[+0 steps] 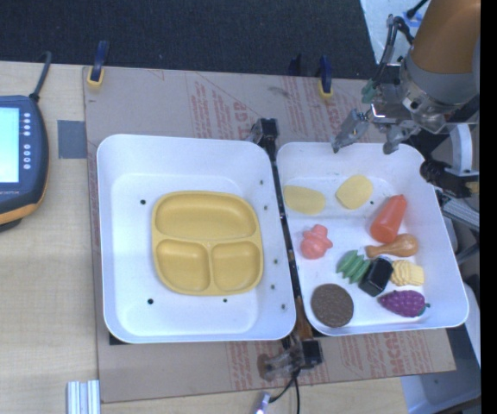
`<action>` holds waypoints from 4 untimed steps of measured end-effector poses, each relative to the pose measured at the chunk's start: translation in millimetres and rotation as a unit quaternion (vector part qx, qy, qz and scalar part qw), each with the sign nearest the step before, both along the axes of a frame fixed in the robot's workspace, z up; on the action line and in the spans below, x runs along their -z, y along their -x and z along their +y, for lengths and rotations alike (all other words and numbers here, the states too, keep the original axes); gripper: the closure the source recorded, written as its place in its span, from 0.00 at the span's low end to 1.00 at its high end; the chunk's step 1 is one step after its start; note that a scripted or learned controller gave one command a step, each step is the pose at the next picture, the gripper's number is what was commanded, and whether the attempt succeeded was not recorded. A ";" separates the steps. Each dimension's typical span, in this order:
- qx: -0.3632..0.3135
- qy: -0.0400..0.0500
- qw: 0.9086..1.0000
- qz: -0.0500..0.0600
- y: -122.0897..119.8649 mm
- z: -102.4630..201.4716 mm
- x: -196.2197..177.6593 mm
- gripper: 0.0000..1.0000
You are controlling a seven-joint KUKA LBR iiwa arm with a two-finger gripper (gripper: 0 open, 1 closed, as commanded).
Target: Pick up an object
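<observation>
Rightward, toy-food-filled bin point(443, 257)

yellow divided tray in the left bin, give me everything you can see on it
The yellow tray is a matte, plastic-looking dish with rounded corners and three compartments: one wide one along the far side and two smaller ones along the near side. It lies flat and upright, roughly centred on the floor of the left bin, slightly skewed to the walls. Nothing sits in it, and it touches nothing else.
</observation>
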State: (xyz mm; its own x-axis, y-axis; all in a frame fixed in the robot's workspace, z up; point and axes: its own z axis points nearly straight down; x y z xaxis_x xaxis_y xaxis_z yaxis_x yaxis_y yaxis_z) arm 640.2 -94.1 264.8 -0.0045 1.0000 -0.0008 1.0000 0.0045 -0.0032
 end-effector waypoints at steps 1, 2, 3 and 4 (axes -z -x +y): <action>0.000 0.001 1.000 0.001 -5.4 -65.1 125.7 0.00; -0.002 -0.003 1.000 0.001 60.2 -85.7 173.3 0.00; -0.001 0.000 1.000 0.000 -0.5 -41.6 172.6 0.00; 0.001 -0.001 1.000 -0.001 -16.2 -78.0 172.6 0.00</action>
